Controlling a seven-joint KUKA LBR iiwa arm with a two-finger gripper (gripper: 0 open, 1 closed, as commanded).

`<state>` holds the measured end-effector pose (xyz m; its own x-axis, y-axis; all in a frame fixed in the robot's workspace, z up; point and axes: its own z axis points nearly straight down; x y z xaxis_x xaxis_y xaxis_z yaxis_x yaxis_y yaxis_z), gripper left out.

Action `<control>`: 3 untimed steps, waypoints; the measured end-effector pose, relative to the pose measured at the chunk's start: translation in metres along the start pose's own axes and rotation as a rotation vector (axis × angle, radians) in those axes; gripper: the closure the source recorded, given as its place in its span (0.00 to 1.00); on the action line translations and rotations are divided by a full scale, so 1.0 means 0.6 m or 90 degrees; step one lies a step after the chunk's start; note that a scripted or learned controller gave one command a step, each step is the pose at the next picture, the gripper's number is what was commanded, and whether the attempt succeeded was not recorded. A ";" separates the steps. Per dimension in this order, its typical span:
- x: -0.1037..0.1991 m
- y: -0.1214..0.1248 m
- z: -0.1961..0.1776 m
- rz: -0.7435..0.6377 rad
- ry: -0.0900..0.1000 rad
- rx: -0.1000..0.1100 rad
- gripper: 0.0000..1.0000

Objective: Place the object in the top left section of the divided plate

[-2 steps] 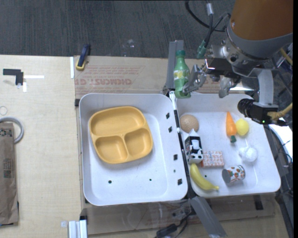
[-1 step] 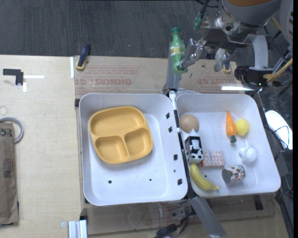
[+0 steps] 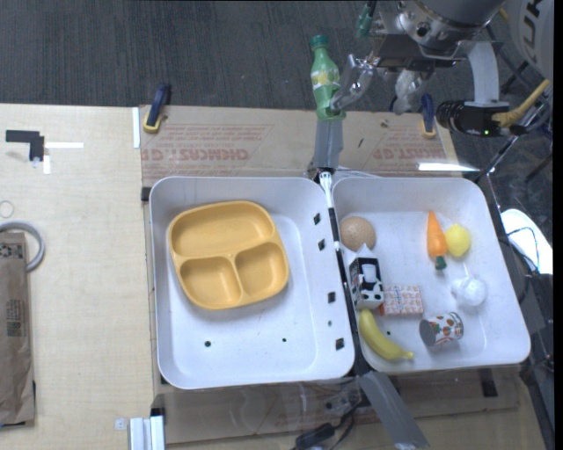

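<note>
Left shallow white plastic bin (image 3: pixel 176 352) holds the yellow three-section plastic plate (image 3: pixel 229 253). Gripper (image 3: pixel 380 86) hangs beyond the bins' far edge, fingers apart. Small green plastic bottle (image 3: pixel 325 81) is upright just beside the finger nearer the plate, not visibly between the two, well apart from the plate.

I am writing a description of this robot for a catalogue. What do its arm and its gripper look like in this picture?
The arm is a rounded grey body, darker on its shaded side. The gripper below it is a compact cluster of silver-grey metal parts with some paler pieces. The picture is too small to read any marking on it.
</note>
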<state>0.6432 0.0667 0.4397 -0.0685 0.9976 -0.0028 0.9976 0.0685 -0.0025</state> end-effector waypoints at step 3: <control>0.000 0.027 0.045 0.020 0.001 0.001 1.00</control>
<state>0.6592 0.0678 0.4130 -0.0379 0.9993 -0.0016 0.9993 0.0379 -0.0042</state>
